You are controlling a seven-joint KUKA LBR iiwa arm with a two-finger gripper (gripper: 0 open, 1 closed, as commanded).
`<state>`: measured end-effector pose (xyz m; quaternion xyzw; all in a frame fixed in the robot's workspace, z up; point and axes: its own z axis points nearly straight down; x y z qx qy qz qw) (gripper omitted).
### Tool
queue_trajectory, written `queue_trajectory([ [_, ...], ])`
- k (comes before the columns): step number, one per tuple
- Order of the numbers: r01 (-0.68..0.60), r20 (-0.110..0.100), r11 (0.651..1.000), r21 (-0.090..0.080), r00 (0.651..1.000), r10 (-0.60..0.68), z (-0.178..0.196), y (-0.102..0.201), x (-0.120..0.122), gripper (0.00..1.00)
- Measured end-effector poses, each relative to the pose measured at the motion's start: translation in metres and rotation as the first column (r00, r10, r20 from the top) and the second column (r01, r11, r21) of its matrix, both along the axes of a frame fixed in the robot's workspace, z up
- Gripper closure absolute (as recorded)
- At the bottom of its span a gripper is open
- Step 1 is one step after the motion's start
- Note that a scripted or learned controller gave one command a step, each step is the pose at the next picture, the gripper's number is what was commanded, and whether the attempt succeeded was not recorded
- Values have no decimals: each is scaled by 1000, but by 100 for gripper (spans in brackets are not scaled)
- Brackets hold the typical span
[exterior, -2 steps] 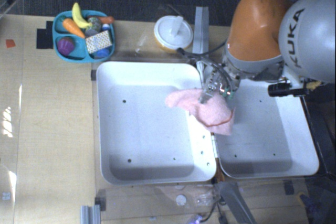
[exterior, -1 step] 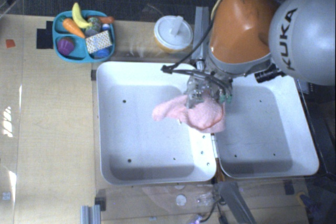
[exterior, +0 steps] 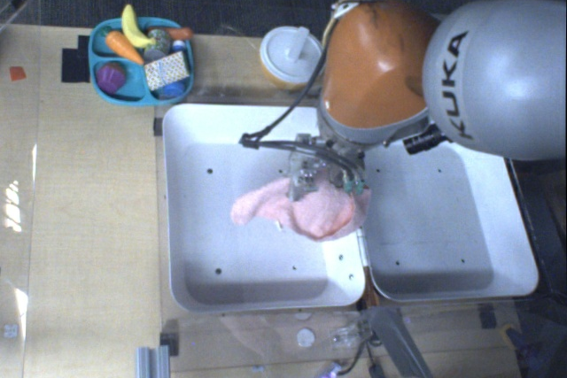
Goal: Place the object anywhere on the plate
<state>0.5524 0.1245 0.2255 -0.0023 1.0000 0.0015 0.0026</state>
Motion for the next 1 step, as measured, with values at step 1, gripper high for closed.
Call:
queue_trajectory([
  [1,0,0,1000,0,1000,0,0,0,0,0],
])
